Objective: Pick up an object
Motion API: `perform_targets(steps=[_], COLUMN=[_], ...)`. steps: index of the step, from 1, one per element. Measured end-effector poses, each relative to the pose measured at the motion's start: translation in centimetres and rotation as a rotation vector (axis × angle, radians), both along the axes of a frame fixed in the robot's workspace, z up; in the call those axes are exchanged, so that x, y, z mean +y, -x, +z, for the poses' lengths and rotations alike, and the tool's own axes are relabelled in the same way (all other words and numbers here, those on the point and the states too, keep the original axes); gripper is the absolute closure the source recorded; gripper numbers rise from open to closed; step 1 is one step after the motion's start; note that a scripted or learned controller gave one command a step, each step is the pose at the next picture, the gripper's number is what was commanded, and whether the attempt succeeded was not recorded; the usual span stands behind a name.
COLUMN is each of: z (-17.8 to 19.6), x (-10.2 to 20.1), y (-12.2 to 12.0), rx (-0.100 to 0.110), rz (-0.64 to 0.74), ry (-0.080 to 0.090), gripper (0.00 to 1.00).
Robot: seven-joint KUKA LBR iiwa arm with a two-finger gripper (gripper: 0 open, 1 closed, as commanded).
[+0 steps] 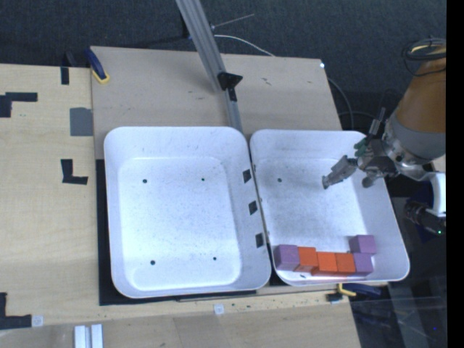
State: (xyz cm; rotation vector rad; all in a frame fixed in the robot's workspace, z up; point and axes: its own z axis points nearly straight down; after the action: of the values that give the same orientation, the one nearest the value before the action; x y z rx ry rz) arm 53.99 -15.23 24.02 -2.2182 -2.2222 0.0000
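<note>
Claw hung open, gripping nothing; purple and orange blocks lay well below-left, right bin.

Bench was pale wood w/ a lighter board at left. Two white bins sat on it side by side, touching: left bin, right bin. A dark mat showed under the left bin's edge. Black tape bits and a grey patch lay on the left board. Blue-yellow clamps at the far-left corner and near edge.
</note>
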Motion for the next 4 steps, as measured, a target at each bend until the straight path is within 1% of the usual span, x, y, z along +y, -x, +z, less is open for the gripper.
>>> perform_targets(steps=[1,2,3,4], z=[-1.8,-13.4,-15.0,-10.6], x=[3.0,-5.6,-5.0,-4.2], y=[-3.4,-6.4,-9.9,-9.2], rx=[0.000,0.006,0.000,-0.003], rz=[0.003,-0.005,0.001,0.000], ry=[0.001,0.003,0.001,0.001], gripper=[0.00,0.00,0.00,0.00])
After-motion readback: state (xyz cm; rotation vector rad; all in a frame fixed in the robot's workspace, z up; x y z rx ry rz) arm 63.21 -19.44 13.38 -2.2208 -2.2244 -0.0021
